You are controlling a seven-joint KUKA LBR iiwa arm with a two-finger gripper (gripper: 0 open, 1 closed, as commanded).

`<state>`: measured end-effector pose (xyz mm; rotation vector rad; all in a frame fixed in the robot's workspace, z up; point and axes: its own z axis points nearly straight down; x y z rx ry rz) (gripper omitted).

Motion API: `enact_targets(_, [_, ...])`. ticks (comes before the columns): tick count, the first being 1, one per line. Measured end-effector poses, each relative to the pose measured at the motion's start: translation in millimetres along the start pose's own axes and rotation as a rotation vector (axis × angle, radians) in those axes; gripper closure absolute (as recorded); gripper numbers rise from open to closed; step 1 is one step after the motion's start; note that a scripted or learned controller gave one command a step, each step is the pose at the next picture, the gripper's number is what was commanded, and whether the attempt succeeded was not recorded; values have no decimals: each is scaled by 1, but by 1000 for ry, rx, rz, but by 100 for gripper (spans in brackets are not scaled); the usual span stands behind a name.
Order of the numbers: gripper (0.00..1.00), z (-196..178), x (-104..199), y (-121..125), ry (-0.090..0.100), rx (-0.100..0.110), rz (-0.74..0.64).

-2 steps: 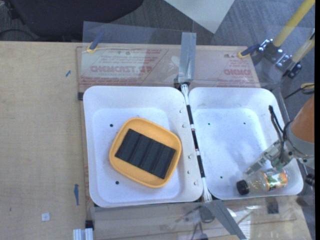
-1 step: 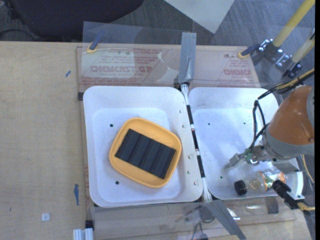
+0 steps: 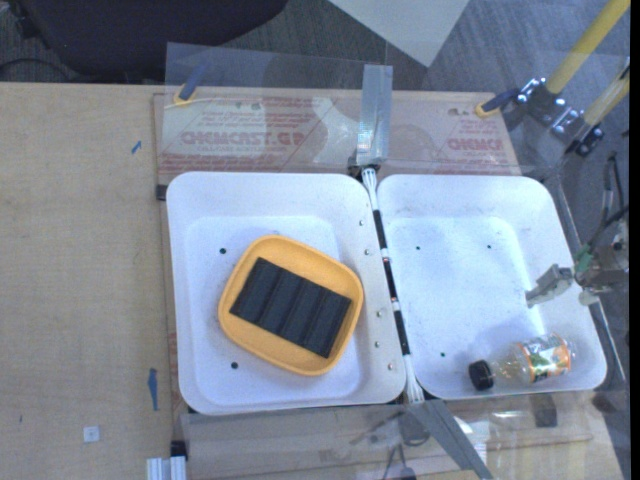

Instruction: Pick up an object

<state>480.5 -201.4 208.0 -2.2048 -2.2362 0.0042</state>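
1. Two shallow white bins sit side by side on a light wooden tabletop, their inner rims touching along the middle.
2. The left bin holds a yellow-orange tray with rounded corners, turned at a slant; a dark ribbed insert lies inside it.
3. The right bin holds a small clear bottle lying on its side near the bin's front right corner, with a black cap pointing left and an orange and green label.
4. The gripper shows at the right bin's right rim, a small grey part just above and apart from the bottle; I cannot tell whether the jaws are open or closed, and nothing is visible between them.
5. A clear sheet with red print lies behind the bins
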Motion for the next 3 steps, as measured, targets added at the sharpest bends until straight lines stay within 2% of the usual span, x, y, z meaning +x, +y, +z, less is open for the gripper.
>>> enact_targets(1, [0,113,-17,0,4,-1,-203])
enact_targets(2, [0,120,7,2,-6,-9,-225])
enact_targets(3, [0,30,12,0,1,0,-131])
